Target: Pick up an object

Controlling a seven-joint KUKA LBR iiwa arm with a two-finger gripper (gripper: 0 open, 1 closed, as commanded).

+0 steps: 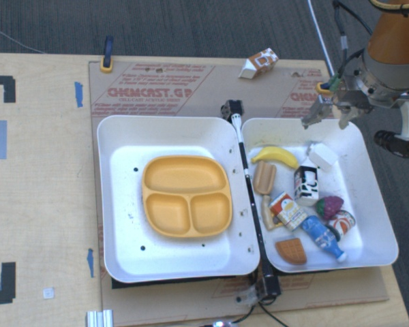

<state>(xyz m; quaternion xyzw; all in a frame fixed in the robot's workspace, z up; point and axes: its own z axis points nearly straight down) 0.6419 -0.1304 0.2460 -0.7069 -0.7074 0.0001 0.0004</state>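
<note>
My gripper [325, 120] hangs over the far rim of the right bin [375, 210], open, with nothing between its fingers. Below it in that bin lie a white block [322, 157], a banana [275, 156] and a tan hot dog bun [264, 178]. Nearer the front are a black and white carton [306, 184], an orange carton [287, 210], purple grapes [332, 205], a small can [341, 221], a blue bottle [323, 236] and a brown waffle [291, 251]. The white block is the closest thing to the gripper.
The left bin [116, 182] holds a yellow divided plate [187, 195]. A small milk carton [259, 63] lies on the cardboard behind the bins. A blue clamp [108, 52] grips the board's far left corner. A black latch [232, 109] sits between the bins.
</note>
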